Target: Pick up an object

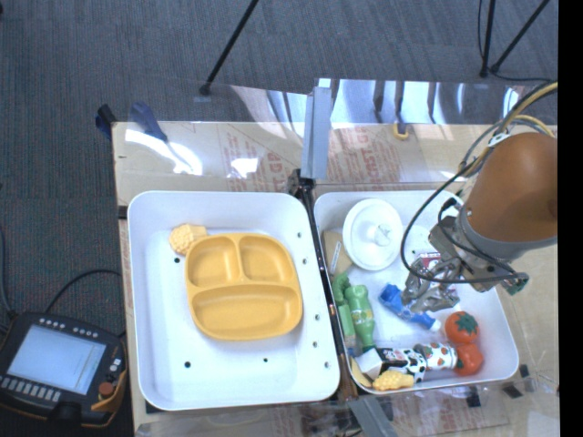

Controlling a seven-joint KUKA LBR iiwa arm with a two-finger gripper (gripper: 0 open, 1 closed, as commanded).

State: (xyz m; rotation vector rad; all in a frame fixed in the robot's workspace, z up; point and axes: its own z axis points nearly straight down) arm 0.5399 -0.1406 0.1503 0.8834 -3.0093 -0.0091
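The metal two-finger gripper (426, 291) hangs low in the right-hand shallow white bin (506, 335), directly over a small blue plastic object with a white end (406, 305). Its tips sit at or just above the blue piece; from this slanted view it is not clear whether they touch it, and I cannot tell how the gripper is set, spread or closed, nor that anything is held.

The blue object lies flat on the bin floor, near the middle of the right bin. It looks light and rigid, with a smooth, probably slippery surface, so a pinch across its narrow width near the middle seems the safest hold.

Just to its right lies a red tomato-like toy with a green stalk (462, 328), close enough to be nudged. To its left lie two green bottle-shaped pieces (357, 312) along the bin wall. Behind it, towards the bin's far side, stands a round white lid-like dish with a knob (373, 233). Along the near edge lies a black-and-white spotted cow-patterned toy (407, 361).

The left white bin (155, 335) holds a yellow three-compartment plastic tray (243, 285), with a small yellow corn-like toy (186, 238) touching its far left corner.
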